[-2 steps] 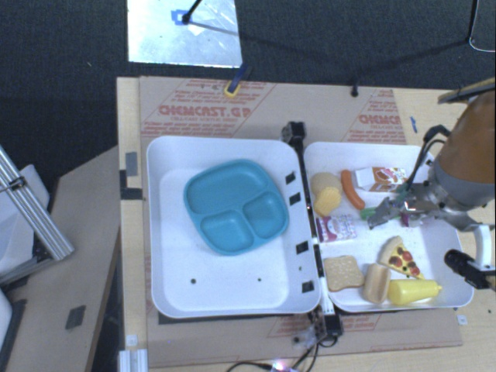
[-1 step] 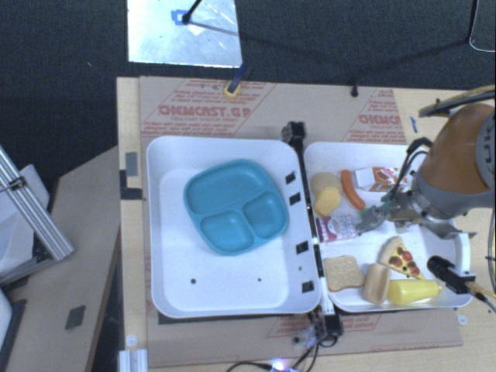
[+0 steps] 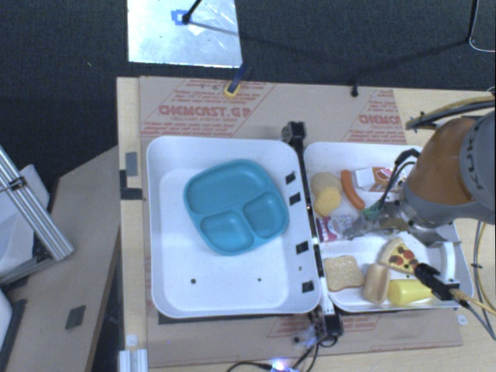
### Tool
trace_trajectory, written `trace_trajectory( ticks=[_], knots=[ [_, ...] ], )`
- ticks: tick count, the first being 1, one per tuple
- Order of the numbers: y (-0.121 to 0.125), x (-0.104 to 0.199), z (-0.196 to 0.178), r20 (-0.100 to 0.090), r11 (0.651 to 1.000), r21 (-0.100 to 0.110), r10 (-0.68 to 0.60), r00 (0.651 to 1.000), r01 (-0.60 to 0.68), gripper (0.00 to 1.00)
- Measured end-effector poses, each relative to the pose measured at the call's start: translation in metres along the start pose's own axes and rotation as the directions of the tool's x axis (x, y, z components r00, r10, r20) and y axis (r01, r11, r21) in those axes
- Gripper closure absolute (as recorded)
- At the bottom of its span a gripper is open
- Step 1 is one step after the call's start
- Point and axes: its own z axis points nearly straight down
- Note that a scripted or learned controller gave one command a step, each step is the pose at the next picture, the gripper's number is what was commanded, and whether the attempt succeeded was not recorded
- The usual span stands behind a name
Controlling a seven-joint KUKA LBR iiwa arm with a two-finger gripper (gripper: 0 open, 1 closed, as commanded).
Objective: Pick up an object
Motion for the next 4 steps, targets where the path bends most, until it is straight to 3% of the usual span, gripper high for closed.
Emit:
trace_trajectory(
  ticks=[1,3,4],
  knots=[
    [0.003,0.000,-0.014,0.001,1.000,-0.009,0.000,1.000,0.000,1.00],
    [0.007,0.004,-0.132,0.005,1.000,-0.005,-0.003,1.000,0.003,1.00],
    [-0.010,0.049,-0.136,0.001,1.000,0.002,-0.007,1.000,0.007,1.00]
  ],
)
